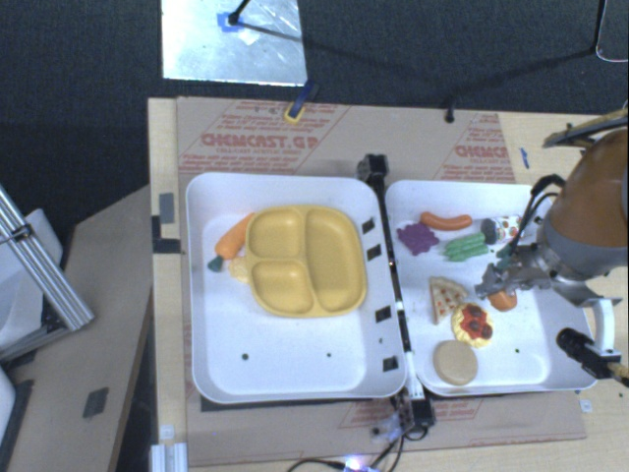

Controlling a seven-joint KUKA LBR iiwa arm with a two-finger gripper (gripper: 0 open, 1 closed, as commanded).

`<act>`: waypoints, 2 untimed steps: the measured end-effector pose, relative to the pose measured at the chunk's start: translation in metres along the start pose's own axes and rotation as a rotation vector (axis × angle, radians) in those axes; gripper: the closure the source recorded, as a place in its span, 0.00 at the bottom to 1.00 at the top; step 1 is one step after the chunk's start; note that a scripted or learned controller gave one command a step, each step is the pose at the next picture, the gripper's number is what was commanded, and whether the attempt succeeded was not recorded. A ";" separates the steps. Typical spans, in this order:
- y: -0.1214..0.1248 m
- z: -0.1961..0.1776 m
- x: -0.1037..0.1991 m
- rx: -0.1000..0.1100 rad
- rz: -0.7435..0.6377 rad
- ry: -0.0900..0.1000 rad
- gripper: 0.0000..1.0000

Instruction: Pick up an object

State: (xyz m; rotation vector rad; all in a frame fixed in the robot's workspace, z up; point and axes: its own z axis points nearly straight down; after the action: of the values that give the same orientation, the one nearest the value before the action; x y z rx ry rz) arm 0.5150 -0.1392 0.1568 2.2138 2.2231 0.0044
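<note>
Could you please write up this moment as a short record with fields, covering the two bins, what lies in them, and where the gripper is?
left bin: yellow divided plate; toy carrot at the plate's left edge
right bin: hot dog, purple piece, green piece, pizza slice, red and yellow piece, tan round piece
gripper: low over the right bin, near its right side
grasp: cannot tell

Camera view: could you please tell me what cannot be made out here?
- Claw: its fingertips are small and blurred; open or shut is unclear.
- Orange piece: partly hidden beneath the claw, so contact is uncertain.
- Carrot: one side tucked behind the yellow tray.
- Arm: cut off by the right edge.
</note>
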 end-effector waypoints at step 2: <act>0.005 -0.068 0.008 0.001 0.000 0.000 1.00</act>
State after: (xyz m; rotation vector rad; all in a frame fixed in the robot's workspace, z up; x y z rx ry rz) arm 0.5200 -0.1307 0.2248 2.2145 2.2241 0.0031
